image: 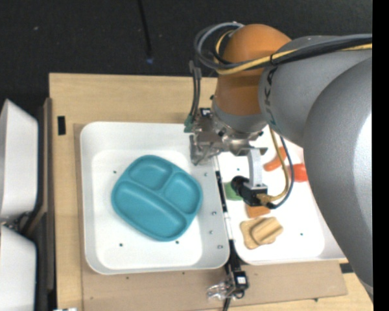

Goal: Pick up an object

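Robotics lab test cell. Evidence: a pale wooden tabletop (136, 96) on a dark floor carrying two shallow white bins (94, 173) side by side, an industrial grey arm (324, 128) with exposed cabling reaching in from the right. Contents are trial props: a teal divided plate (155, 197), small toy food pieces (260, 230).

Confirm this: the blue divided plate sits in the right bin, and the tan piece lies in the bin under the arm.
Wrong on one point: the camera view shows the blue divided plate in the left bin, not the right. The tan piece does lie in the right bin, under the arm.
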Tool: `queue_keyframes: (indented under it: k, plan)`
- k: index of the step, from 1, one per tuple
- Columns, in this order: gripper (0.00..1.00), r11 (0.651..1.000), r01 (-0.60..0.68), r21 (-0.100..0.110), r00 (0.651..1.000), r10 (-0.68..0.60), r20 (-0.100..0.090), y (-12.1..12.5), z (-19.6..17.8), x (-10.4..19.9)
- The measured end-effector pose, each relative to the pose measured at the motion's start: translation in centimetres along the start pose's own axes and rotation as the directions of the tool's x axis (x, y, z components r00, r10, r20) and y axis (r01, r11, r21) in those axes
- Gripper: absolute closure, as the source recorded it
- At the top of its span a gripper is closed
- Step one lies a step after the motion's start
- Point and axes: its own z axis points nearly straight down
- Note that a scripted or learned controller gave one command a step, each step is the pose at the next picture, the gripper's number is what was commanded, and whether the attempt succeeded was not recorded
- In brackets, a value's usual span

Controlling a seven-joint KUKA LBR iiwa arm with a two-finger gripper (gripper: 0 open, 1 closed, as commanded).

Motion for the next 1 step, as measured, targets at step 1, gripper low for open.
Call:
queue_keyframes:
  k: [1]
  plan:
    - [0.0,1.0,-0.003,0.001,1.0,0.003,0.0,-0.05,-0.05,-0.2]
